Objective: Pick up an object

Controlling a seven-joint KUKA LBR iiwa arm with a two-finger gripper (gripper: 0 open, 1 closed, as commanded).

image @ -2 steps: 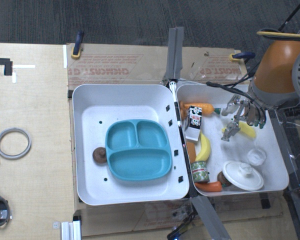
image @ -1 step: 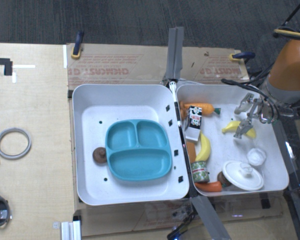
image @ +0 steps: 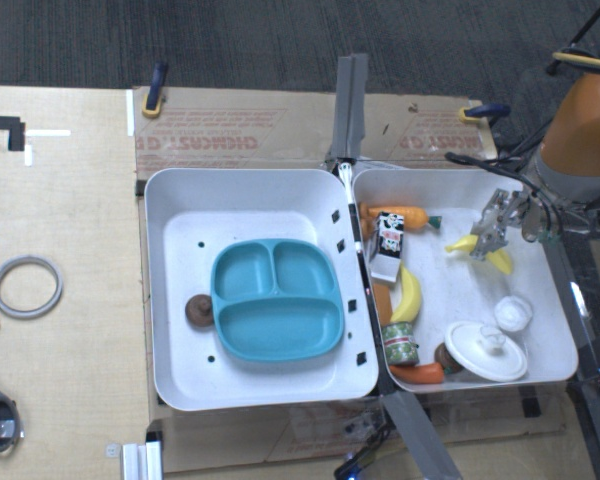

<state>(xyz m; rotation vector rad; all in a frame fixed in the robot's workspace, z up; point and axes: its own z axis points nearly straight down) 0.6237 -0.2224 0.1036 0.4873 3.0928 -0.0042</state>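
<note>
Two shallow white bins [image: 170, 268] sat side by side on the bench. Over the right bin's far corner, the silver two-finger gripper [image: 487, 240] pinched a small yellow banana-shaped toy [image: 501, 260], well right of the milk carton [image: 388, 240].

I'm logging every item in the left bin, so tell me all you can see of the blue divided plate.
The blue divided plate is a teal, plastic-looking tray with rounded corners and three compartments: two smaller ones on the far side, one long one on the near side. It lies flat and right side up, slightly rotated, near the middle of the left bin. A small brown round object sits against its left edge.
</note>
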